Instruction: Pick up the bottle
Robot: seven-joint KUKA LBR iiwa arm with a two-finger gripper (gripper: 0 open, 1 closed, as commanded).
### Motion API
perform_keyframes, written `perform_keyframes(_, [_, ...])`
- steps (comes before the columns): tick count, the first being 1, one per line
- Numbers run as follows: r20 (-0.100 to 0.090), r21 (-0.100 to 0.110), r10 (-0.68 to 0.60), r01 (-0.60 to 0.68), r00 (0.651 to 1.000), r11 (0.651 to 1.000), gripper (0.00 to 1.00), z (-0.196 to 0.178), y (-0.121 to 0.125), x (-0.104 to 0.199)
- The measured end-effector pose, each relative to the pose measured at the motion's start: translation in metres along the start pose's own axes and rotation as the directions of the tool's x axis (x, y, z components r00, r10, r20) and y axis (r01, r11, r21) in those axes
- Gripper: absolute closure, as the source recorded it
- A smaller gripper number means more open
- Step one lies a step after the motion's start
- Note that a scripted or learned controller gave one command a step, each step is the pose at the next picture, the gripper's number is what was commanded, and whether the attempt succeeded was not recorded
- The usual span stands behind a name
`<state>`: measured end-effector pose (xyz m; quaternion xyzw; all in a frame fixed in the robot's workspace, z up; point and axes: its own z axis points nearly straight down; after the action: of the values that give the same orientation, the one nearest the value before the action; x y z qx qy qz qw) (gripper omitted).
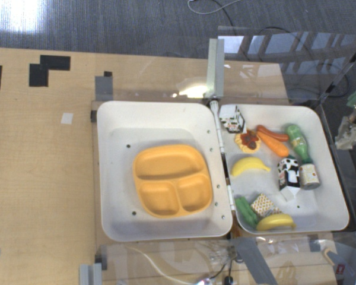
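Observation:
The bottle (pixel 298 141) is green and lies on its side near the far right of the right bin (pixel 327 202), its length running roughly towards and away from the camera. Two orange carrots (pixel 273 140) lie just to its left. Just in front of it stand a small can (pixel 309 176) and a black-and-white carton (pixel 289 173), close to its near end.
The right bin also holds a yellow banana (pixel 249 166), a second banana (pixel 276 221), a green cucumber (pixel 245 209), a checkered piece (pixel 263 203), a reddish-brown item (pixel 248 140) and a small white box (pixel 231 121). An orange compartment tray (pixel 172 180) lies in the left bin (pixel 110 159).

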<state>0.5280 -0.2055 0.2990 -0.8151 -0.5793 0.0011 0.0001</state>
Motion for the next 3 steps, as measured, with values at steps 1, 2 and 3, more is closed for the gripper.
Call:
perform_keyframes(1, [-0.002,0.001,0.208,-0.208,0.978,0.978,1.00,0.036,-0.040,-0.003])
perform_keyframes(2, [-0.002,0.001,0.208,-0.208,0.978,0.978,0.00,0.036,-0.040,-0.003])
perform_keyframes(3, [0.000,0.000,0.639,-0.639,0.769,0.769,0.00,-0.050,-0.044,0.007])
